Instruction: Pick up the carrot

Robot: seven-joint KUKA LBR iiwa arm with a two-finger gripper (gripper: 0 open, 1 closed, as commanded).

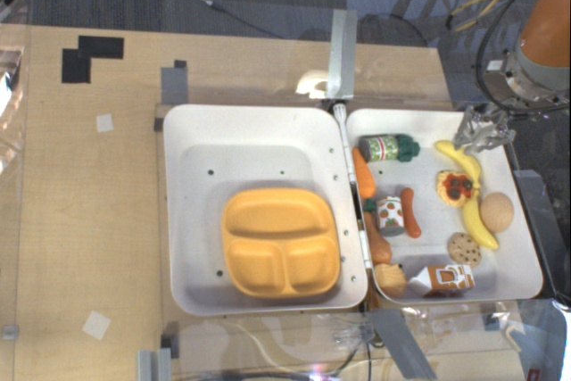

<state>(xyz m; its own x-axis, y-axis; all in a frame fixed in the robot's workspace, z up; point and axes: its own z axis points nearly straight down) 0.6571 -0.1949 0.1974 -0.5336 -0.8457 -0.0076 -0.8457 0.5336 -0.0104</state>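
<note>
The carrot is an orange stick with a green end. It lies lengthwise against the left wall of the right bin, just below and left of a green bottle. My gripper hangs over the bin's far right corner, above the top of a banana. It is well to the right of the carrot, and nothing is visibly held in it.
A sausage, a small red-and-white carton, a tart, a second banana, an egg, a cookie and a milk carton crowd the right bin. A yellow divided tray sits in the left bin.
</note>
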